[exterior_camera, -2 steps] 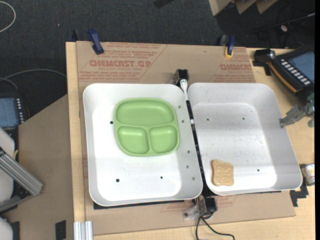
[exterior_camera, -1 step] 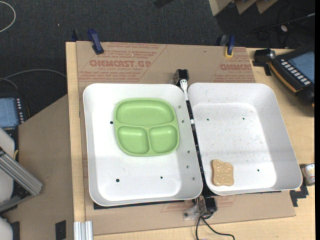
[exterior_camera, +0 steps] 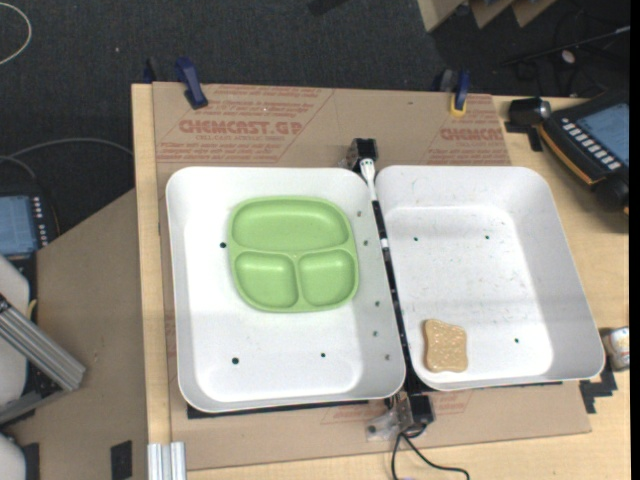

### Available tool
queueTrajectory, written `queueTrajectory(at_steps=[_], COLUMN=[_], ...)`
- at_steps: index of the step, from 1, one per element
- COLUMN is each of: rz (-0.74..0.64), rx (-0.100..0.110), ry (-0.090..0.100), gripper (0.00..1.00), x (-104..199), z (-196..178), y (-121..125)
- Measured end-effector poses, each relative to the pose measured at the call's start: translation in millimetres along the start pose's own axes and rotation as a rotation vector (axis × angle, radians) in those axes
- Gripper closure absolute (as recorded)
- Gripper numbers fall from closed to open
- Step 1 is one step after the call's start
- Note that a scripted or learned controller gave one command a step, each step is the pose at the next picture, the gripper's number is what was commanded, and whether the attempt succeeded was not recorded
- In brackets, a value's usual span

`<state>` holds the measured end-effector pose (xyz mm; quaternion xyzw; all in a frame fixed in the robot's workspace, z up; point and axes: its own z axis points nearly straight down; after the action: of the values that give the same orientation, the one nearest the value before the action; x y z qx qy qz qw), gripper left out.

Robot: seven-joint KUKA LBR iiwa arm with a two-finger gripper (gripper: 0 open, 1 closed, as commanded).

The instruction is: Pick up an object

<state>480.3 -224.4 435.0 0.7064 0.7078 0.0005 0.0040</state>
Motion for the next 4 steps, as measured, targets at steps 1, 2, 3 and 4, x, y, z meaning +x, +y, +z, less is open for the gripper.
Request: queueTrajectory(at_steps=[1, 2, 3, 4], rz=[-0.002, 0.0, 0.003, 0.0], rx=[0.016, -0.012, 0.013, 0.013], ry=[0.01, -0.004, 0.008, 0.008], gripper=[1.0, 1.0, 1.0, 1.0], x=[39, 13, 38, 63], z=[98, -35, 31, 104], y=[-2, 44, -4, -2])
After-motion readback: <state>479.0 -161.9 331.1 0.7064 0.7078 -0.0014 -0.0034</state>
